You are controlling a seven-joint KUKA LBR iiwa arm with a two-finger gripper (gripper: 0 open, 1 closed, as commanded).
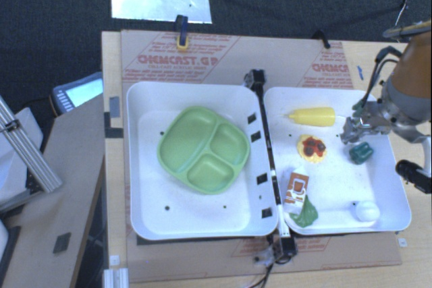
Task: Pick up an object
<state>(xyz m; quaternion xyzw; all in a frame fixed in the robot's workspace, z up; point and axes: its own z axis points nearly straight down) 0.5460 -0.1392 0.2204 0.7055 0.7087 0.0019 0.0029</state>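
Observation:
The right bin [388, 175] holds several small objects: a yellow corn-shaped piece [314, 117], a round yellow item with red topping [312, 148], a dark green pepper-like piece [360, 153], an orange-and-white box [295, 187], a green leafy piece [306, 214] and a white ball [366, 211]. My gripper [352, 129] hangs over the right bin's far right part, just above and left of the dark green piece and right of the corn. Nothing shows between its fingers.
The left bin [145, 212] holds a light green divided plate [204, 148]. A black divider [264, 152] runs between the bins. The arm's grey and orange body [410, 84] leans in over the right bin's edge. A cardboard sheet [223, 57] lies behind.

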